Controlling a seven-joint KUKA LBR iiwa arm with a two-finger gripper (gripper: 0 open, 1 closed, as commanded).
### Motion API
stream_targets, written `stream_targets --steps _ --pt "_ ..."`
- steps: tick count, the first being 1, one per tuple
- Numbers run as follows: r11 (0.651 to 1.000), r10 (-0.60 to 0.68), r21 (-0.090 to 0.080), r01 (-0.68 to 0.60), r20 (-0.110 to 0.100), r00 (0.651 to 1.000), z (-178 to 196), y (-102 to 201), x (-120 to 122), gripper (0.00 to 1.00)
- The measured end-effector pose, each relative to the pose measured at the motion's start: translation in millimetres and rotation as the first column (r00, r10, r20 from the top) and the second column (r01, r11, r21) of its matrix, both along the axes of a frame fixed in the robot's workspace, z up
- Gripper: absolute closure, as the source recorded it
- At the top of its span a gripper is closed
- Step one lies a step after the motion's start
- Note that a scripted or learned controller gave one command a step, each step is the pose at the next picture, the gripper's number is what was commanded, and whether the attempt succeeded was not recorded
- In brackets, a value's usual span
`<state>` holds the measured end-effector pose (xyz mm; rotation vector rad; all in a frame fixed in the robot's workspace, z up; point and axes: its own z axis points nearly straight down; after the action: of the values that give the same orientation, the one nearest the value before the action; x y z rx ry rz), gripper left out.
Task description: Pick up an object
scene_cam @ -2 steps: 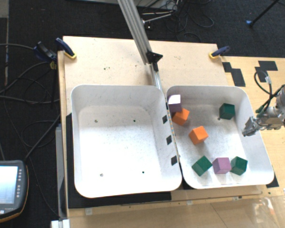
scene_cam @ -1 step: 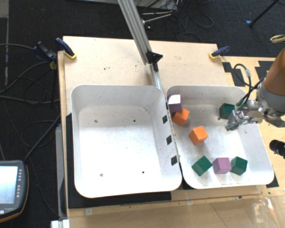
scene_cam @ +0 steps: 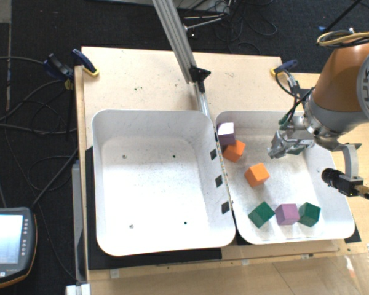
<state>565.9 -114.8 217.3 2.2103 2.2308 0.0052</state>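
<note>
Camera view, arm: the grey KUKA arm with the orange band (scene_cam: 347, 82) is reaching in from the right edge of the worktop (scene_cam: 147, 78), over the far half of the right shallow white plastic bin (scene_cam: 341, 226).
Camera view, tool: the two-finger metal tool (scene_cam: 285, 145) is hanging above the bin's far middle, pointing down; whether its fingers are spread or pressed together I cannot tell from this slant, and nothing is showing between them.
Camera view, nearest candidates: the larger orange foam cube (scene_cam: 257, 174) is lying in the middle of the right bin, just nearward of the tool; the smaller orange cube (scene_cam: 234, 150) is sitting against the bin's left wall, touching the purple block with a white top (scene_cam: 226, 132) beside the far-left corner.
Camera view, near edge of right bin: the dark green cube (scene_cam: 261, 214), the pale purple cube (scene_cam: 287, 214) and the second dark green cube (scene_cam: 309, 214) are sitting in a row, the last two touching.
Camera view, left bin: the left shallow white plastic bin (scene_cam: 104, 165) is sitting alongside, well apart from the tool.
Progress: judging by this view, the pick is not yet done; every block is resting on the bin floor. Remaining appear to be the descent onto one block, the closing, and the lift.
</note>
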Motion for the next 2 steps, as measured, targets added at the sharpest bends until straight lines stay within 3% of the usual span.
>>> stream_targets --steps 2 --pt "1.000 0.000 0.000 0.000 -0.002 1.000 -3 106 22 1.00"
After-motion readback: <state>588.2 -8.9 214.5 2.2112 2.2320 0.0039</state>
